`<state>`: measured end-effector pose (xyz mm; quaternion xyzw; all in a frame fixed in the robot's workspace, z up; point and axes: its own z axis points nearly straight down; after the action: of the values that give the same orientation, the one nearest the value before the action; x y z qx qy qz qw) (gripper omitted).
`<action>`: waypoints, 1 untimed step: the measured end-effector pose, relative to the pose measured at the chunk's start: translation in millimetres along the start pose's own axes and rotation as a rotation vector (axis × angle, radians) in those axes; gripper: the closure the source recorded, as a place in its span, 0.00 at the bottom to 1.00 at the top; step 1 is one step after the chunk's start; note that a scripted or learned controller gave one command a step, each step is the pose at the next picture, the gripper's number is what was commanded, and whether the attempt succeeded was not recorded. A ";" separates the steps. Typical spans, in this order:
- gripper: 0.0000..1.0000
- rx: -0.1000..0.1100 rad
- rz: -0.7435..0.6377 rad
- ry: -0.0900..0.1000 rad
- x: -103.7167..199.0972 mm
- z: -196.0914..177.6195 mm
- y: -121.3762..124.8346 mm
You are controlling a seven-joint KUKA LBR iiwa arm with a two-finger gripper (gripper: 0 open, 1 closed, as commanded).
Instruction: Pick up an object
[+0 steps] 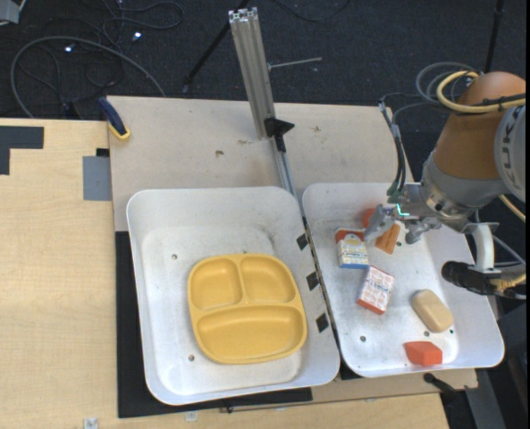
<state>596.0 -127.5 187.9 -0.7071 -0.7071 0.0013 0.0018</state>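
The gripper point(391, 231) sat low in the right bin point(479, 347), over an orange piece point(388, 238) beside the carton point(353, 249), seemingly to grasp it; whether it pinched anything could not be told; the tray point(245, 308) lay apart in the left bin point(157, 239).

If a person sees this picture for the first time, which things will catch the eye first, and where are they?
The yellow divided plate stands out first, lying alone in the left white bin. Next comes the grey arm with its orange band, reaching in from the right, its gripper low over the right bin beside a small orange object. Small packages, a tan block and a red piece lie scattered there.
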 end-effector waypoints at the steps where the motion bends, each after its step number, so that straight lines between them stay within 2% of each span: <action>1: 0.00 -0.003 0.000 -0.001 -0.1 -1.5 1.0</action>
<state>597.0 -127.6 189.4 -0.7070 -0.7072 0.0003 0.0004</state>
